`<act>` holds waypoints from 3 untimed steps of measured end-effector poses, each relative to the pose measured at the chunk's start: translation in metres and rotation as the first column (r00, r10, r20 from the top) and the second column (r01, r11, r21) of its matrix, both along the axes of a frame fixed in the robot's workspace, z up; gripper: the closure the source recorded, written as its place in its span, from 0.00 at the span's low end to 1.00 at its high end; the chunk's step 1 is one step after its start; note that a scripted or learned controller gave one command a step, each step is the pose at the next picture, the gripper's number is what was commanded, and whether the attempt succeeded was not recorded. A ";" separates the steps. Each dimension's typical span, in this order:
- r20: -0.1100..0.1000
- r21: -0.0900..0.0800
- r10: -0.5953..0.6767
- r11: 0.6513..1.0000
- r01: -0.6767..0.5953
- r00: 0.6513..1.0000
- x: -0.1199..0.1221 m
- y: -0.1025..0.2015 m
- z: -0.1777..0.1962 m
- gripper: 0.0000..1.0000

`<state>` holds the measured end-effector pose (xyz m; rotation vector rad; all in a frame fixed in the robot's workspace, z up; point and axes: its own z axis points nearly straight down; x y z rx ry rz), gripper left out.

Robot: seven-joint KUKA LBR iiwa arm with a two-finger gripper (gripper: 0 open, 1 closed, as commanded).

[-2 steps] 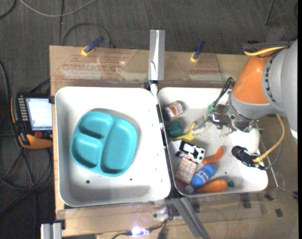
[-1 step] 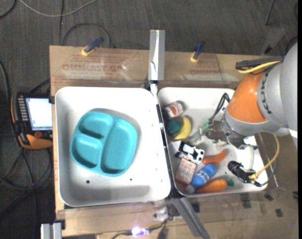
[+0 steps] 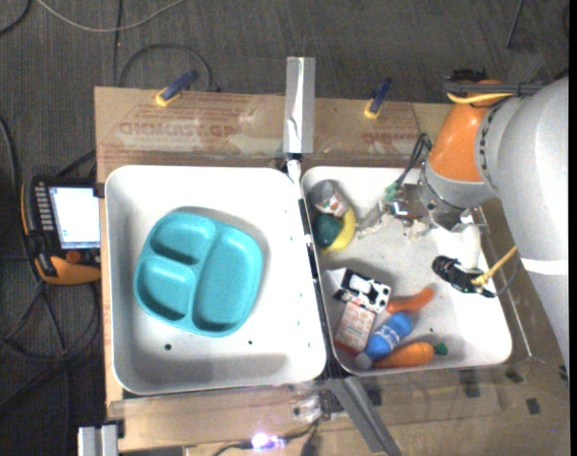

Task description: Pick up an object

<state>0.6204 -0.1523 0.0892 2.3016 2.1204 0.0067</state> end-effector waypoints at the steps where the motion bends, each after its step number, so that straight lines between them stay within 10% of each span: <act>1: -0.002 -0.002 0.031 1.000 -0.031 1.000 0.051 0.038 -0.001 0.00; 2: -0.026 0.004 0.033 0.999 -0.033 0.999 -0.007 0.056 0.009 0.00; 3: 0.004 0.005 0.086 0.996 -0.086 0.996 -0.029 0.038 0.001 0.00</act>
